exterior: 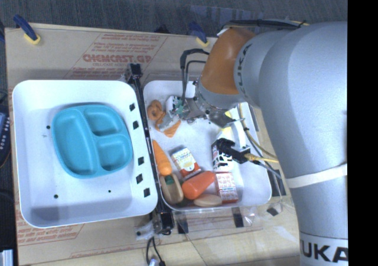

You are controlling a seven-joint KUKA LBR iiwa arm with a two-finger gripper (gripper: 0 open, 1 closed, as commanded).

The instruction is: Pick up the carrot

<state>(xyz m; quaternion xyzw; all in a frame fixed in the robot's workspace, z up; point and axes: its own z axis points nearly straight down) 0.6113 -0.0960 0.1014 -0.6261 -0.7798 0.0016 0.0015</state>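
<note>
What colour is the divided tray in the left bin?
The divided tray is light blue, lying in the white left bin. The camera view shows it clearly.

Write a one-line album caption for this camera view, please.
Grey arm reaches into the right bin of toy food, carrot lying by its left wall; blue tray sits left.

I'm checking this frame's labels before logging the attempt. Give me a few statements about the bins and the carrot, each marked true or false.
1. The blue divided tray lies in the left bin. True.
2. The carrot lies in the right bin, along its left wall. True.
3. The carrot sits on the blue tray. False: it lies in the right bin, beside a small carton.
4. The tool hovers over the left bin. False: it is over the right bin's far end.
5. The arm reaches over the right bin. True.
</note>
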